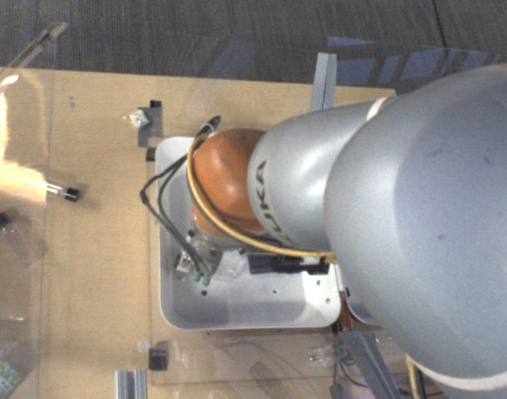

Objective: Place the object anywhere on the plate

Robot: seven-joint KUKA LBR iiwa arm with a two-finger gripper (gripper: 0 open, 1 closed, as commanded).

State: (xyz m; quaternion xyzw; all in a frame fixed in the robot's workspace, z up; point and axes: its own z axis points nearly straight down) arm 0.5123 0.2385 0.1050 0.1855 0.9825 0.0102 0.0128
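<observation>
My grey arm with its orange band (224, 181) reaches in from the right and hangs low over the white bin (237, 312). It covers most of the bin's floor. The gripper (199, 266) points down under the wrist near the bin's left wall, half hidden by the wrist and its black and yellow cables. A small pale shape with a green tip (205, 279) lies right beside it on the bin floor; I cannot tell what it is. The bin's front strip shows bare white.
The wooden bench (95, 256) stretches left of the bin. A small black-tipped piece (69, 194) lies on it. A black bracket (154, 119) stands at the bin's far-left corner, and a black block (158, 357) at its near-left corner.
</observation>
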